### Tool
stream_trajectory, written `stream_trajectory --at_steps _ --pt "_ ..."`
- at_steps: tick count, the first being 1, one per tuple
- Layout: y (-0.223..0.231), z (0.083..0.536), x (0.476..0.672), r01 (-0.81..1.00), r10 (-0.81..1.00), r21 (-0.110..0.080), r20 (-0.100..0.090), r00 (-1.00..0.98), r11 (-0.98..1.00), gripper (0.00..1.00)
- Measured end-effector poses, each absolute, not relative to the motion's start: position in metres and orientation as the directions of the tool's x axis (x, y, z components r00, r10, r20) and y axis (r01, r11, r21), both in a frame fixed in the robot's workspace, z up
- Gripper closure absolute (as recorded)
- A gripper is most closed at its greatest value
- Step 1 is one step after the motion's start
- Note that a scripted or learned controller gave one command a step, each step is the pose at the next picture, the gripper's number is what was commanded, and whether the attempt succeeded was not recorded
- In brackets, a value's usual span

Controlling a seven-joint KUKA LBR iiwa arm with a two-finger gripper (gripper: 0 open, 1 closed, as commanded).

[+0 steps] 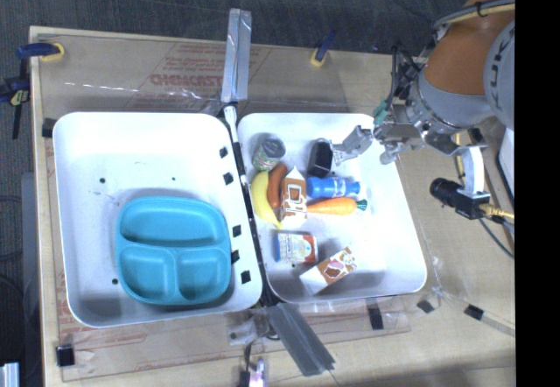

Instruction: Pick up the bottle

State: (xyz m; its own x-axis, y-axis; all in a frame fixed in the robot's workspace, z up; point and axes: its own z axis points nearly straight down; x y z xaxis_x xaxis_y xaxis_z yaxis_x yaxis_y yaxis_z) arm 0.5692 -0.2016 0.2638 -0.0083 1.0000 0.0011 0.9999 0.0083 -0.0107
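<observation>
White plastic bins sit side by side; nearest in the right bin (407,267) lie two small printed cartons (313,258). Behind them the blue plastic bottle (332,188) rests on its side, touching an orange carrot toy (336,207), beside a yellow banana (260,195). Farther back, the grey two-finger gripper (360,138) hovers over the bin's far right corner, near the bottle but apart from it, nothing between its fingers; their spread I cannot tell. By my judgement, the reach and lift are both left.
</observation>
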Motion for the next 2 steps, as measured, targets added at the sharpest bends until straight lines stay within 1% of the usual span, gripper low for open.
stream_trajectory --at_steps 1,2 --pt "-0.205 0.131 0.609 0.994 0.994 -0.010 0.002 -0.107 0.107 0.00" --pt "-0.196 0.102 0.600 0.991 0.992 0.019 -0.004 -0.129 0.129 0.00"
